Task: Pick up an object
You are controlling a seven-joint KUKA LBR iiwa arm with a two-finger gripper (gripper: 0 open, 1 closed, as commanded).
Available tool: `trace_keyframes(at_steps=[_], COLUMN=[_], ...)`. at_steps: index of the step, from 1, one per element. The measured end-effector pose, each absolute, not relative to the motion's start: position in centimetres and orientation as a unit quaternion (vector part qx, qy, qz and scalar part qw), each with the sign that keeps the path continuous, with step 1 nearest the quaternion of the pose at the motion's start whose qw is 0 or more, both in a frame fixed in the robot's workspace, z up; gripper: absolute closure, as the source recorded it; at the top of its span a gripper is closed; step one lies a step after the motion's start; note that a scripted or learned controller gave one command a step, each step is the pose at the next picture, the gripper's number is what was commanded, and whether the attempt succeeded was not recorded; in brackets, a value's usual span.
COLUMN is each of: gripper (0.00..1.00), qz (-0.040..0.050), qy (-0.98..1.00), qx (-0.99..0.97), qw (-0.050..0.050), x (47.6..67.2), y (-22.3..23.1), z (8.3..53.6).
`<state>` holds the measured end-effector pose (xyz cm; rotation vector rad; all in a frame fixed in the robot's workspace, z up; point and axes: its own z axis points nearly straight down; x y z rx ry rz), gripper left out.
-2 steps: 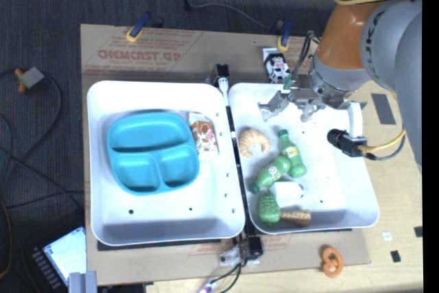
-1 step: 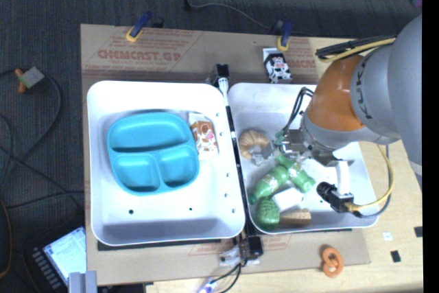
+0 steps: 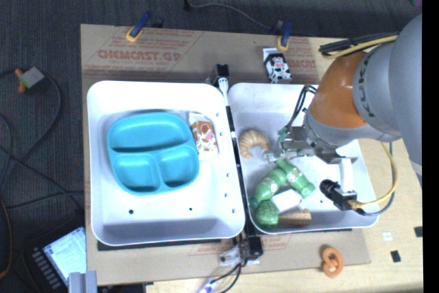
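Table point(image 3: 137, 55): light brown board printed with faint red lettering, seen at a slant over dark carpet. Carried two shallow white bins side by side, touching along the middle: left bin point(image 3: 103, 216), right bin point(image 3: 260, 94). Held at the far edge by two clamps, one blue-and-yellow point(image 3: 139, 27), one near the right bin point(image 3: 284, 33). Bore a small black-and-white card point(image 3: 277, 66) behind the right bin. Had a small orange ring point(image 3: 332, 260) lying near the front edge.
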<state>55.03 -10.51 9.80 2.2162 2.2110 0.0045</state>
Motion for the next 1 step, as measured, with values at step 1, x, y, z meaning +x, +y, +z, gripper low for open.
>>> trace_keyframes(at_steps=[1], gripper=[1.0], qz=[-0.0001], qy=[0.708], qx=[0.707], qw=[0.0], x=[52.32], y=[-5.1], z=[18.44])
